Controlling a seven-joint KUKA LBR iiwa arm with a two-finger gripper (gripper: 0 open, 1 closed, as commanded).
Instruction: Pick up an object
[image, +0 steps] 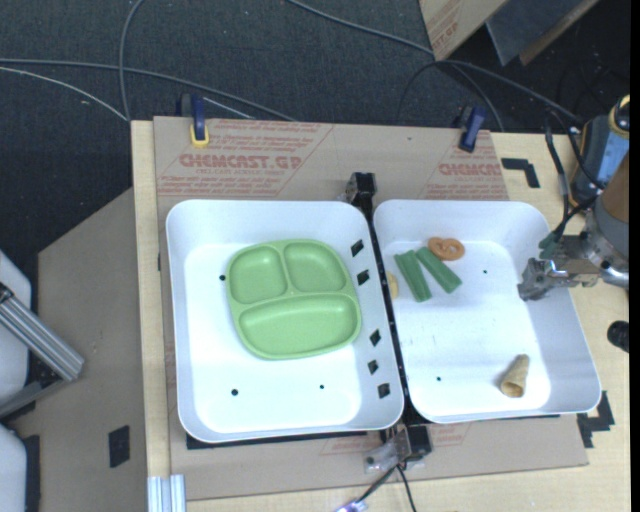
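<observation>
Two bins are being borne side by side on a bench. In the left bin, a divided plate is being held near the middle. In the right bin, two sticks are being kept side by side toward the far left corner, with a ring lying just behind them. A cone is being held near the front right corner. The gripper is being positioned over the right bin's right edge.

One fixed camera looks down at a slant on both white bins from above.
</observation>
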